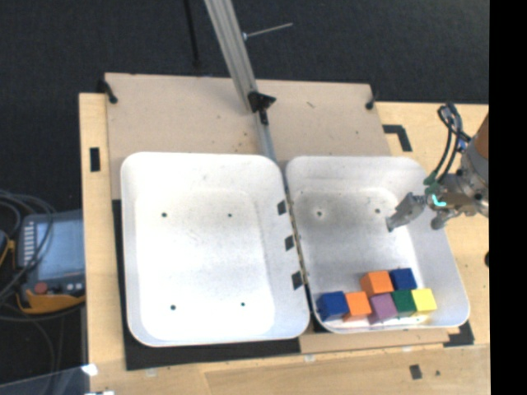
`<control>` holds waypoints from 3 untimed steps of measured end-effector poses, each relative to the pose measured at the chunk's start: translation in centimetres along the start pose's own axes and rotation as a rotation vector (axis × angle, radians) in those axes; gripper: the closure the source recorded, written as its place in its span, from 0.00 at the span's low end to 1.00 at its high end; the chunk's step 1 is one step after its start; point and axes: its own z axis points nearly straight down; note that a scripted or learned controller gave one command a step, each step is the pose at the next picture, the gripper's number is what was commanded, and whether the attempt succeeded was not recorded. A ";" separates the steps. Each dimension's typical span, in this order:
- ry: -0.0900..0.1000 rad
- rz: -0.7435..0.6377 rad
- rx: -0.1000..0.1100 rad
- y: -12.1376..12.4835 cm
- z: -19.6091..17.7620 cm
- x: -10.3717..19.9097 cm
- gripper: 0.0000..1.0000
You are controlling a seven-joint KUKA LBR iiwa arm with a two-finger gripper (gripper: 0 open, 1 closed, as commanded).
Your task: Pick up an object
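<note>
Where smooth white plastic curves, square coloured blocks [377,296] cluster.

Both white bins [206,245] look like smooth, scuffed plastic. The bench [338,109] is matt pale board. The slanted rail [230,44] is dull metal. The coloured blocks [380,296] appear smooth and matt.

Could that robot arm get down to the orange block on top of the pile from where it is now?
Probably yes. The gripper hangs over the right bin, and the orange block sits near that bin's front edge with nothing above it. Its neighbours crowd it closely, though.
</note>
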 end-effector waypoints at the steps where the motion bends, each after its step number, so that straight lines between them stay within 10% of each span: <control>1: -0.001 0.001 -0.004 0.1 -0.2 0.0 0.00; 3: -0.002 0.008 0.002 1.0 9.4 0.3 0.00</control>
